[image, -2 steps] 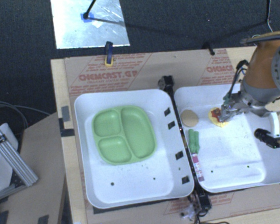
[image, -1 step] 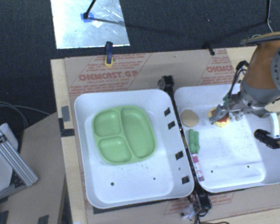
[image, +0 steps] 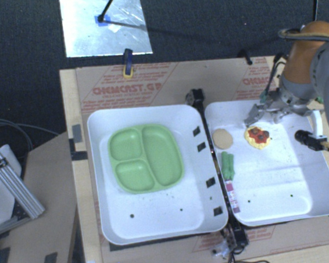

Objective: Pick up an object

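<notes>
We can see the claw [image: 260,114] low over the far side of the right bin [image: 289,202], but it is small and blurry, so we cannot tell how it is set. The arm [image: 315,59] is cut off at the right edge. Just in front of the claw lies a yellow and red toy [image: 258,136], with a tan round cookie [image: 222,139] and a green piece [image: 228,165] by the left wall, and the near half has open white floor. The left bin [image: 156,222] holds a green tray [image: 145,158].

Grey arm reaching in from right, tool [image: 260,112] lowered
</notes>
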`<state>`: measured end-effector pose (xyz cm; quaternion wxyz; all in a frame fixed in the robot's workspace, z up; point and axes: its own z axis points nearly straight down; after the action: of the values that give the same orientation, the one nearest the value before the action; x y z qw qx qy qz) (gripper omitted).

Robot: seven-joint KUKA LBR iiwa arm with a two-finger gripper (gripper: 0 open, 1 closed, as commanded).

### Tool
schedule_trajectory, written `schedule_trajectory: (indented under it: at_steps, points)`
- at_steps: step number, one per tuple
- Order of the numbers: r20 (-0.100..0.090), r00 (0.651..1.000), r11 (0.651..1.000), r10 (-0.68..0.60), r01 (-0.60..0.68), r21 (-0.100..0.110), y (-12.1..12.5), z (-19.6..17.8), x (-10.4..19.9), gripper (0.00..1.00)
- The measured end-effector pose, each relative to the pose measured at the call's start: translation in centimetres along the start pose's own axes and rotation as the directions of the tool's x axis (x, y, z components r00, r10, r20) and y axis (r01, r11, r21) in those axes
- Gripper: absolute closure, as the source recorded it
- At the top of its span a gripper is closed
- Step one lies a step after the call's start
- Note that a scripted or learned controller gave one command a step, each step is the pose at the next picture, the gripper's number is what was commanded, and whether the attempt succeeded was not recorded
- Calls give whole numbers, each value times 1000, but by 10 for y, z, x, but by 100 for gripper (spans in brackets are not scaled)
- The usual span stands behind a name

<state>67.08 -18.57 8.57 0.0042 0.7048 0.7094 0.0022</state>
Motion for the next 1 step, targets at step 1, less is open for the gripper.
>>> schedule_trajectory:
  at_steps: [1]
  points:
    - [-2,1000,1000,6,-6,9,-44,1,-1,0]
